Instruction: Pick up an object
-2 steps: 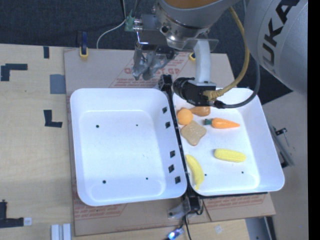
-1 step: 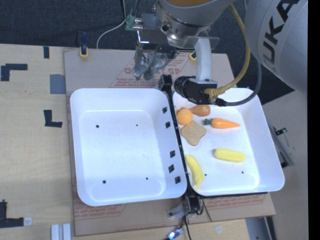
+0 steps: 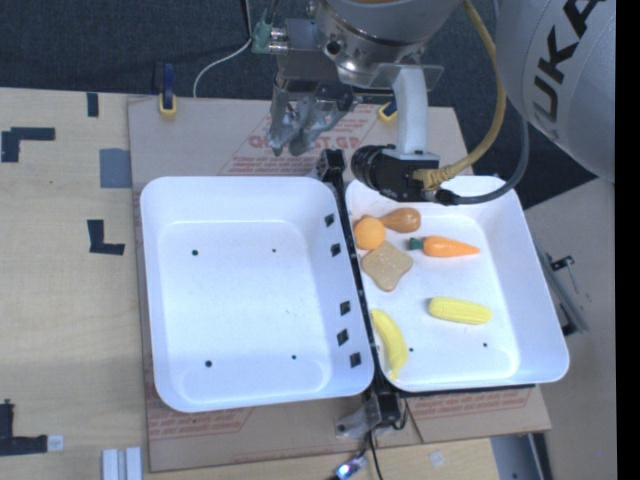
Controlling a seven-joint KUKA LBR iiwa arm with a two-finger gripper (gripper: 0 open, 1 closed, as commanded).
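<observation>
The right bin (image 3: 520, 268) holds several toy foods. An orange (image 3: 369, 233) and a brown pear-shaped piece (image 3: 402, 219) lie at its far left. A carrot (image 3: 450, 249) points right beside them, and a tan bread slice (image 3: 386, 266) sits just below the orange. A yellow corn cob (image 3: 460, 311) rests near the middle. Against the bin's left wall lies a banana (image 3: 390, 340). My gripper (image 3: 303, 133) hangs raised over the far rim of the left bin (image 3: 160, 268), near the divide between the bins, with nothing seen in it.
Both bins rest on a brown cardboard sheet (image 3: 200, 138) over a pale wooden bench. A yellow-and-blue clamp (image 3: 166, 96) stands at the sheet's far left corner. Black clips (image 3: 345, 308) line the seam between the bins.
</observation>
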